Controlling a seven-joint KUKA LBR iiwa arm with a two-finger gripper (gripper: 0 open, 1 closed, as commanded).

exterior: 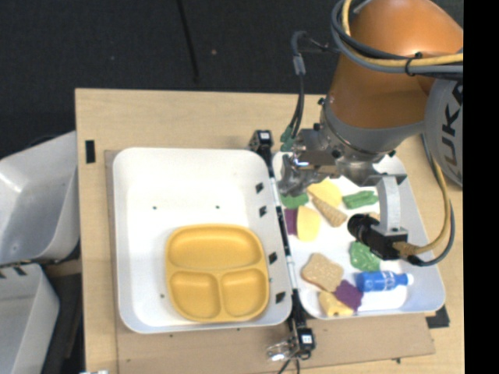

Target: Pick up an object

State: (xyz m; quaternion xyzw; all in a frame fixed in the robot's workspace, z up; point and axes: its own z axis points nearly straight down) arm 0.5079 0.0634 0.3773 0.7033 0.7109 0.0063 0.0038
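Item 1. Fingers (pixel 290 179): low over the far left corner of the right bin (pixel 425 275), hard against the wall it shares with the left bin (pixel 187 181). The wrist housing shadows them, so I cannot tell whether they are apart or together, and I see nothing between them.

Item 2. Green piece (pixel 295 201): the likeliest pick, in my judgement. It lies on the bin floor just nearward of the fingers, close to the shared wall, partly under them. Its long axis seems to run across the bin, left to right, though too little of it shows to be sure. I read the coming move as a short drop with a slight pull toward the near edge.

Item 3. Purple piece (pixel 291 221) and yellow piece (pixel 309 224): side by side, next nearward along the same wall.

Item 4. Yellow wedge (pixel 326 192) and tan cracker (pixel 332 213): touching, toward the bin's middle.

Item 5. Green strip (pixel 359 201): further toward the right edge.

Item 6. Bread slice (pixel 322 271), green lump (pixel 362 254), blue bottle (pixel 382 280), purple block (pixel 348 294) and pale yellow chunk (pixel 334 307): crowded along the near edge.

Item 7. Yellow divided plate (pixel 217 271): alone at the left bin's near edge, well apart from the fingers.

Item 8. Table (pixel 93 119): pale wood, carrying both bins.
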